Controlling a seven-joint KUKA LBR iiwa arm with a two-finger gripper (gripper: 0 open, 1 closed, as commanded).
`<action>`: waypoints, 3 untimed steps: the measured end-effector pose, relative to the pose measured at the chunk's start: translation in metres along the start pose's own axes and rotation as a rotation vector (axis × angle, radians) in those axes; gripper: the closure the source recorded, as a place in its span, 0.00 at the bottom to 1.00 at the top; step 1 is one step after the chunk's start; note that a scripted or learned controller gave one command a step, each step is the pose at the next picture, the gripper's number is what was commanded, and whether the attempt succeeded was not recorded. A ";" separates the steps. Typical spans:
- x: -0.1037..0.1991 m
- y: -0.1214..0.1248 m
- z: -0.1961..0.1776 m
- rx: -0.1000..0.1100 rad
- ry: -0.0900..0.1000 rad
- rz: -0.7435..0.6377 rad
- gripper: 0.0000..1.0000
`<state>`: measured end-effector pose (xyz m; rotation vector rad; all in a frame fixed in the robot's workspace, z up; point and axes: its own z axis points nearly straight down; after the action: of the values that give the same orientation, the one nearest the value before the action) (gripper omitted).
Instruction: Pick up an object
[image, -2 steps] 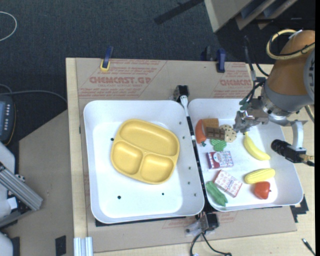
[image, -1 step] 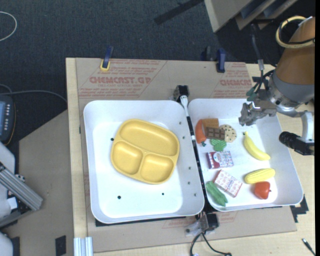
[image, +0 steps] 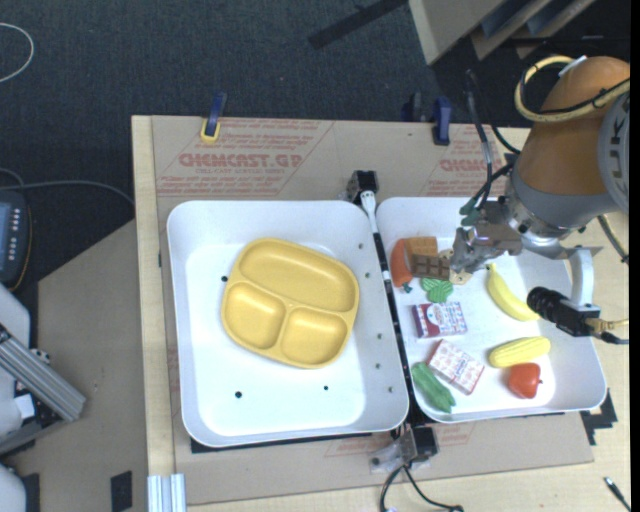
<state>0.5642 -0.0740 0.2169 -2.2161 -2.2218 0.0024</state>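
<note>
Behind both bins, board (image: 250, 150) reads "CHEMCAST GP".

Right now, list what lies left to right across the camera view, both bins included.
Left bin → yellow divided plate → green pepper → pink carton → banana → red tomato

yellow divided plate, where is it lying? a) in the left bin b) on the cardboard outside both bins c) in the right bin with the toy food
a: the yellow divided plate lies on the floor of the left bin, while the banana and the other toy food sit in the right bin.
</note>
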 end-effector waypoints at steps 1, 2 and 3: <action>0.049 -0.033 -0.014 0.000 0.001 -0.002 1.00; 0.066 -0.033 -0.007 0.000 0.000 0.000 1.00; 0.057 -0.040 -0.018 -0.005 -0.001 0.003 1.00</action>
<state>0.5243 -0.0176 0.2353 -2.2225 -2.2211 -0.0014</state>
